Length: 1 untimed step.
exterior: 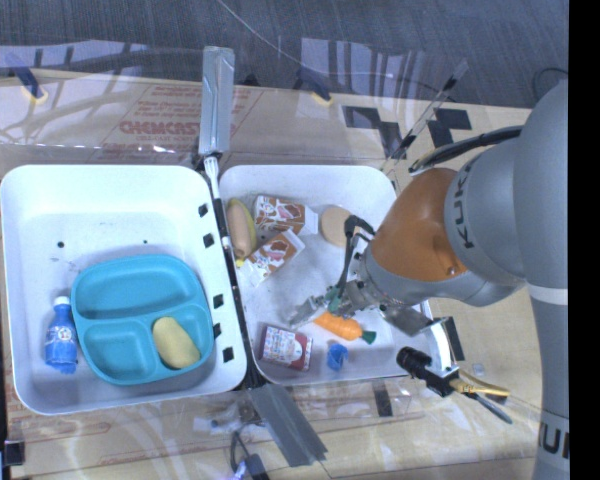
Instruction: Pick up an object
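Observation:
My gripper (320, 306) reaches low into the right bin (310, 175), near its middle front. An orange toy carrot (342, 326) with a green tip lies just below the gripper, touching or nearly touching it. A red packet (286, 348) and a small blue piece (336, 356) lie along the bin's front wall. Further back are a bread roll (241, 228), two printed snack packets (281, 213) (271, 254) and a tan round thing (334, 226) partly hidden by the arm. Nothing is seen held.
The left bin (40, 198) holds a blue compartment tray (130, 303) with a yellow potato-like piece (176, 341) in it, and a small blue bottle (62, 336) beside the tray. The orange-banded wrist (420, 243) covers the right bin's right side.

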Tool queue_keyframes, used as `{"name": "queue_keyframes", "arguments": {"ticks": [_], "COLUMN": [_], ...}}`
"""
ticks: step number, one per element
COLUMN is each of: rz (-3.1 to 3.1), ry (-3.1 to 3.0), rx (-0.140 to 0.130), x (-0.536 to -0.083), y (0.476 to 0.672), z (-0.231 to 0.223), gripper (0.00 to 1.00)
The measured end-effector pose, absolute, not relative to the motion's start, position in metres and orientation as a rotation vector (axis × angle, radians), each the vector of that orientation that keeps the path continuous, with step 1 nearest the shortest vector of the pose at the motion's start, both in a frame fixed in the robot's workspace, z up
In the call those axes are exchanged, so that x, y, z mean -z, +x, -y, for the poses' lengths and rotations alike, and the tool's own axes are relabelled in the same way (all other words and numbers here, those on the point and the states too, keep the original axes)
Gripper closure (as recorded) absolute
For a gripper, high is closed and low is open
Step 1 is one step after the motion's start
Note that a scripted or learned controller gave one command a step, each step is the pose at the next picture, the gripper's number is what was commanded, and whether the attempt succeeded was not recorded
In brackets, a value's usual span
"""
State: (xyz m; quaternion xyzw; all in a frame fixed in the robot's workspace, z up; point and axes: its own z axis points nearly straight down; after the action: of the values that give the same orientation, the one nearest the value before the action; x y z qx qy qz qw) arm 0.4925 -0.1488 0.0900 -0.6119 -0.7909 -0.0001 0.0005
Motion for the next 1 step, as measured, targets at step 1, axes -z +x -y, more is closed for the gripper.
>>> {"name": "queue_keyframes", "arguments": {"ticks": [1], "rz": [2.488], "ry": [-1.920], "rx": [-0.004], "x": [-0.0974], "y": [0.4940], "z": [0.1510], "gripper": [1.00]}}
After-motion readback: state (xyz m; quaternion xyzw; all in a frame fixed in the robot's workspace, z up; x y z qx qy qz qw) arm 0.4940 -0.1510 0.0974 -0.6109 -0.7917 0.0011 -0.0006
